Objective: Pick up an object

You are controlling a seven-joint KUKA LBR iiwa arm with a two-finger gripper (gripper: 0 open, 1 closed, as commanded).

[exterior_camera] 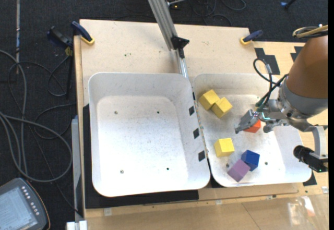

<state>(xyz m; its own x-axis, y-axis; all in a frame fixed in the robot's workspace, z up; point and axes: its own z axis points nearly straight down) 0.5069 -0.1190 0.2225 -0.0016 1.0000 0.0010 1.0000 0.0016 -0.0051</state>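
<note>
In the right bin (286, 167) lie several small blocks. An orange block (254, 126) sits near the bin's right side. My gripper (258, 122) hangs right over it, open, its two grey fingers (244, 122) spread to either side of the block, which partly shows between them. Two yellow blocks (209, 99) (223, 107) touch each other at the bin's back left. A third yellow block (225, 146) lies nearer the front. A blue block (251, 158) and a purple block (239, 170) sit side by side at the front.
The left bin (135, 130) adjoins the right one along a shared rim (198, 130). A slanted metal rod (159, 7) reaches down to the bins' back edge. Clamps (83, 33) (251, 37) grip the bench's far corners. The arm's body (308, 83) covers the right bin's far right.
</note>
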